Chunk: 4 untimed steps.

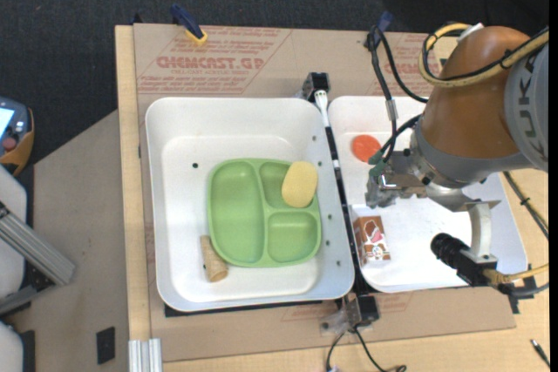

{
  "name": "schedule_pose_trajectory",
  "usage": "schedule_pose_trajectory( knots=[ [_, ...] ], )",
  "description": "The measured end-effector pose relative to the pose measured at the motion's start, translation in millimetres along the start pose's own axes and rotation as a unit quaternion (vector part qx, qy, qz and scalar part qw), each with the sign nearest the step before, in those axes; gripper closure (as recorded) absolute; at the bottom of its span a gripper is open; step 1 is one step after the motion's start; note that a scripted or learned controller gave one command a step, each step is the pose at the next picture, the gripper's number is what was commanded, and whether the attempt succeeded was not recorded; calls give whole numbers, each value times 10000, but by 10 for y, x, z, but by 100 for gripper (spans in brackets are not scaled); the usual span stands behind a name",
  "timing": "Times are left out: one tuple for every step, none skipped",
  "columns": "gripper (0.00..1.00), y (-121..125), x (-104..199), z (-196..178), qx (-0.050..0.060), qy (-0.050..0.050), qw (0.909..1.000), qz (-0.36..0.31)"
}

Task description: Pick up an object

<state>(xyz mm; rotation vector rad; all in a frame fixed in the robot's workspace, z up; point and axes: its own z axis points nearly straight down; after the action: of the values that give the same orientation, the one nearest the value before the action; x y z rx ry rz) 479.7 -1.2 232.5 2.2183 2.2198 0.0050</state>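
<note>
Orange object (pixel 364 146) seen in right bin (pixel 410 274), near its far left corner, just beside gripper (pixel 381 186); small brown-and-white packet (pixel 371 240) lies nearer, just below it. Gripper state cannot be told; nothing seen held. Arm (pixel 475 100) reached in from right, wrist bent down over right bin.

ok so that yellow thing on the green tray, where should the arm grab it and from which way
Probably straight from above, closing across the narrow width of the yellow object. It is a rounded oval lying at the upper right of the green divided tray, with its long axis roughly along the bin's depth. The tray's ridges and the left bin's wall hinder side approaches.
</note>
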Motion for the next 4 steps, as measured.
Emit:
schedule_pose_trajectory(
  knots=[
    [100, 864, 711, 257, 0, 5, 10000, -31],
    [100, 740, 1432, -567, -23, 28, 10000, -44],
    [100, 654, 2217, 129, 68, 5, 10000, -38],
    [100, 145, 1962, -331, 38, 6, 10000, 11]
  ],
)
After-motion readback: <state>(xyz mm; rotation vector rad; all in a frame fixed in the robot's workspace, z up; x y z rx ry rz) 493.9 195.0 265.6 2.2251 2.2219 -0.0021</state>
